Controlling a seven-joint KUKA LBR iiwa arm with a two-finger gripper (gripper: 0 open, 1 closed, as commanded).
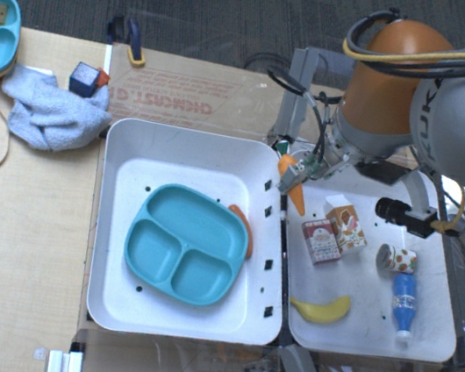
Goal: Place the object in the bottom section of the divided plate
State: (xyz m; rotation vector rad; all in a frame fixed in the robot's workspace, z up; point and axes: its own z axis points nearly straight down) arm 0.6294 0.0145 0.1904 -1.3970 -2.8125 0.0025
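Note:
A teal divided plate (178, 216) lies in the left white bin (113, 204), with one long section at the top and two smaller ones along the bottom. My gripper (303, 174) hangs over the rim between the two bins, just right of the plate's upper corner. It is shut on a small orange carrot (296, 197) that points downward from the fingers. The wrist and its orange band hide most of the fingers from above.
An orange piece (244, 227) lies against the plate's right edge. The right bin (431, 349) holds two small boxes (322, 241), a can (398, 259), a blue bottle (403, 302) and a banana (321, 309). A grey cloth (54, 112) lies on the bench at left.

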